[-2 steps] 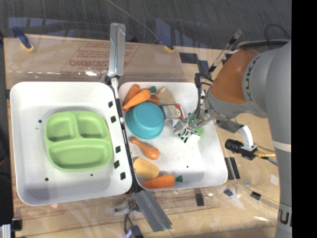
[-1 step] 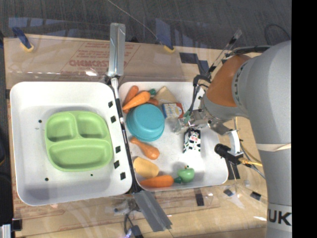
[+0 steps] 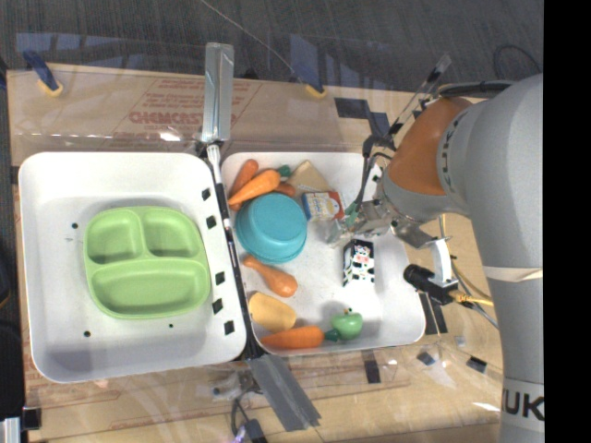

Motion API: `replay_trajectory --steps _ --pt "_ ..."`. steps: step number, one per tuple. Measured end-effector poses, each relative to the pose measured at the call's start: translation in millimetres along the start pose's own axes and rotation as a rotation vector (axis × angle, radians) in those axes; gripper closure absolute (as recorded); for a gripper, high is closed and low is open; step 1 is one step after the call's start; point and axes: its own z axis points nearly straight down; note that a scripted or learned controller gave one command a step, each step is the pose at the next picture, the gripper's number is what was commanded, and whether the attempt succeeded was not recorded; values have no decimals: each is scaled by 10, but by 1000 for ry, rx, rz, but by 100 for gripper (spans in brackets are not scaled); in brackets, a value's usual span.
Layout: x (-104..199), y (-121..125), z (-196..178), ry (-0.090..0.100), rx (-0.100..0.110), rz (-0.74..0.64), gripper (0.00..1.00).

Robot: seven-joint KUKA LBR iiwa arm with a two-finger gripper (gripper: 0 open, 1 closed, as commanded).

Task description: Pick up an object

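Observation:
The right bin (image 3: 402, 314) holds several toy foods. A blue bowl (image 3: 271, 227) sits at its left, with orange carrots (image 3: 251, 185) behind it. A small carton with a blue label (image 3: 320, 205) lies just right of the bowl. A black-and-white cow-patterned box (image 3: 359, 264) stands near the bin's middle right. My gripper (image 3: 355, 218) is low in this bin, between the carton and the cow-patterned box, and close to both. I see nothing clearly held.
Another carrot (image 3: 271, 276), a yellow piece (image 3: 271, 311), a third carrot (image 3: 291, 339) and a green apple (image 3: 347, 324) lie along the right bin's front. A tan wedge (image 3: 309, 175) sits at the back. The left bin (image 3: 46, 201) holds a green divided plate (image 3: 146, 261).

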Motion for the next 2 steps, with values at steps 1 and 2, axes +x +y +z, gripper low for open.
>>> replay_trajectory --steps 1,2 --pt "104 24 21 20 7 -10 0" --pt "669 798 144 -7 21 172 0"
